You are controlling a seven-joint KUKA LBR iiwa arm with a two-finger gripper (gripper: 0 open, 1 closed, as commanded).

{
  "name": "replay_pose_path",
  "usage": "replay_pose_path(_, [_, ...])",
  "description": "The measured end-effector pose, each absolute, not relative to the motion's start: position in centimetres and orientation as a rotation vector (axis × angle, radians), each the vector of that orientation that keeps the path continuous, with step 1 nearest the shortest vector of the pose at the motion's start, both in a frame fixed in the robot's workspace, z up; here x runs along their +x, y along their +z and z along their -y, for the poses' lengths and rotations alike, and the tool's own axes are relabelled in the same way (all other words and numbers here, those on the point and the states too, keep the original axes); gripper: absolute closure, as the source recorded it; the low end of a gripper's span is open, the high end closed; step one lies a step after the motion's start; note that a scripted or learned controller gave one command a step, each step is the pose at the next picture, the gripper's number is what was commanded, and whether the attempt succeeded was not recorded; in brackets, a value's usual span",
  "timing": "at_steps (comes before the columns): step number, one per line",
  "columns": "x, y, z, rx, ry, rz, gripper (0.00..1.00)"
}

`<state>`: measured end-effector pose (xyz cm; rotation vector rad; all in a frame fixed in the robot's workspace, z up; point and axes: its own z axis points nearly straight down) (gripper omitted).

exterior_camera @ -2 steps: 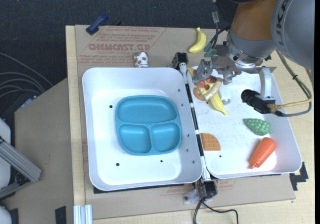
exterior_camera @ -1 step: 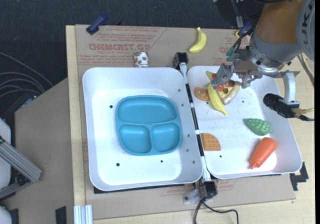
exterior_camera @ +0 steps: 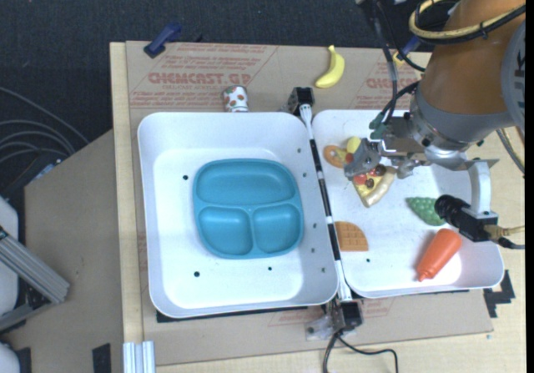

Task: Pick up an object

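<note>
I see my gripper [exterior_camera: 370,164] low in the right bin [exterior_camera: 392,284], right over a pizza slice [exterior_camera: 373,188]. The slice sits near the back of that bin, close to the wall between the two bins, with a small orange thing [exterior_camera: 335,154] just beside it. I cannot tell if I have hold of the slice or of anything else.

I think I am at the grab step: the arm [exterior_camera: 467,54] is down and the pick is not done yet. Next I need a firm hold on the slice, then a slow lift straight up.

A waffle [exterior_camera: 351,238], a carrot [exterior_camera: 438,253] and a green thing [exterior_camera: 425,209] lie in the same bin, apart from the gripper. The left bin [exterior_camera: 158,196] holds a blue tray [exterior_camera: 248,206]. A banana [exterior_camera: 330,69] lies on the bench behind the bins.
</note>
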<state>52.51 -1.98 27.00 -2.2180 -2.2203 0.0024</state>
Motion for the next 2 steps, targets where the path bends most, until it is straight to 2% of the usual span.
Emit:
replay_pose_path(1, [54.7,26.3,1.2,-2.222,-0.001,2.222,1.00])
replay_pose_path(2, [48.8,25.3,-3.8,-2.218,0.004,2.220,1.00])
